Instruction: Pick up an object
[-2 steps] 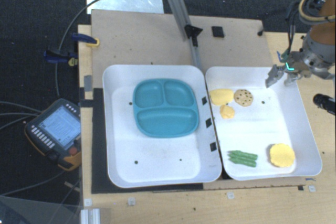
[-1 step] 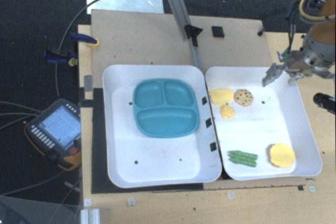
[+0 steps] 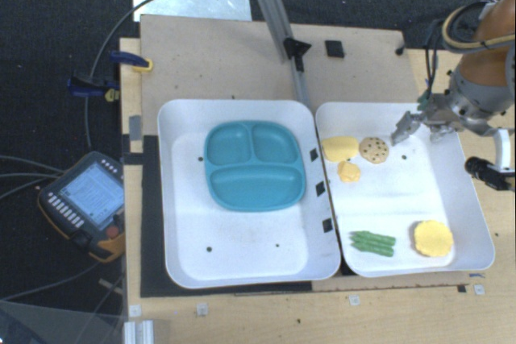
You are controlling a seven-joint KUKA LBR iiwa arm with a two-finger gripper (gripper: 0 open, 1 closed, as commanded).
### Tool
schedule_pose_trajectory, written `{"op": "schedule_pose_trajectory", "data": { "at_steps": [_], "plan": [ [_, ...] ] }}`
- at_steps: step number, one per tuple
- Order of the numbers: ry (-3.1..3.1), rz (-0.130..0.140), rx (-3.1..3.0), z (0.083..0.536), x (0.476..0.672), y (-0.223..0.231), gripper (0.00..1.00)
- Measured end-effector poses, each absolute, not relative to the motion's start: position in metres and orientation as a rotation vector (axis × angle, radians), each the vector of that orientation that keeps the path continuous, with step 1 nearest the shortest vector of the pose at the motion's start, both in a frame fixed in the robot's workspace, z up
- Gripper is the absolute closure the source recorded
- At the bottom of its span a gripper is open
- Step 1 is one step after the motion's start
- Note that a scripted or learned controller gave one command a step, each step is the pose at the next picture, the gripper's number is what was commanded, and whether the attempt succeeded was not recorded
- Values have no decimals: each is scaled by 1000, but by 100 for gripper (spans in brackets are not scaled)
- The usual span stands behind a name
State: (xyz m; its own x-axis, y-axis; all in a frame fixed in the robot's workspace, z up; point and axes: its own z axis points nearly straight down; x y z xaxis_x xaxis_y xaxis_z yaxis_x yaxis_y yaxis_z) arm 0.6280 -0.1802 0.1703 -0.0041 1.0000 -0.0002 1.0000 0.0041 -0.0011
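Observation:
In the right bin [image 3: 459, 197] lie a yellow lump [image 3: 339, 147], a speckled cookie [image 3: 373, 150], a small yellow piece [image 3: 349, 172], green beans [image 3: 372, 242] and a round yellow disc [image 3: 433, 238]. My gripper [image 3: 419, 128] hangs over the bin's upper right part, just right of the cookie. Its fingers are spread apart with nothing between them.
The left bin [image 3: 181, 197] holds a teal divided plate [image 3: 254, 166]. A grey pole [image 3: 270, 0] slants across the board behind the bins. A teach pendant [image 3: 85, 201] rests off the bench at the left. Cables run around the back.

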Motion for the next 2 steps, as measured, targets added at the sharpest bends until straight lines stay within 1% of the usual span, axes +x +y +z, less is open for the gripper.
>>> {"op": "schedule_pose_trajectory", "data": {
  "at_steps": [1, 2],
  "plan": [
    [-2221, 3, -2219, 113, 624, -188, 0],
    [-2229, -11, -2227, 92, 628, -190, 0]
  ]
}}
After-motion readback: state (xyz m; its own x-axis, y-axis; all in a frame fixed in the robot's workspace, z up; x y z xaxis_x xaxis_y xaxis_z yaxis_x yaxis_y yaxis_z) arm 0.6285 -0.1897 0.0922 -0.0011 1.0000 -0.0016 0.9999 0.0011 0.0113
